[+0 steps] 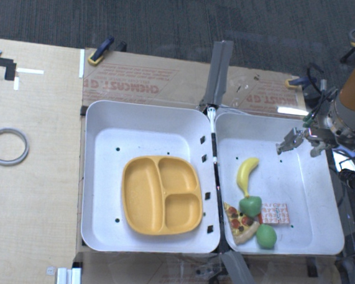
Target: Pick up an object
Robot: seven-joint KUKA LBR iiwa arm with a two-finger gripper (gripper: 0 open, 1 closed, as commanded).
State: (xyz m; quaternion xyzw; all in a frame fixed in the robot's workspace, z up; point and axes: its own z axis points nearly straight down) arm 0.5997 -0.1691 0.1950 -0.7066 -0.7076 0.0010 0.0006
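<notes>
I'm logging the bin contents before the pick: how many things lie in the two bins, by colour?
Yellow: 2, the divided plate in the left bin and the banana in the right bin
Green: 2, the pepper and the lime
Red and white: 1, the packet
Mixed colours: 1, the pizza slice
Total: 6

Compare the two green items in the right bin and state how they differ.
The green pepper is darker and lumpy, with a stem on top; the green ball is paler, smooth and round. The pepper sits just below the banana, the ball nearer the bin's front wall. Both touch the pizza slice.
</notes>
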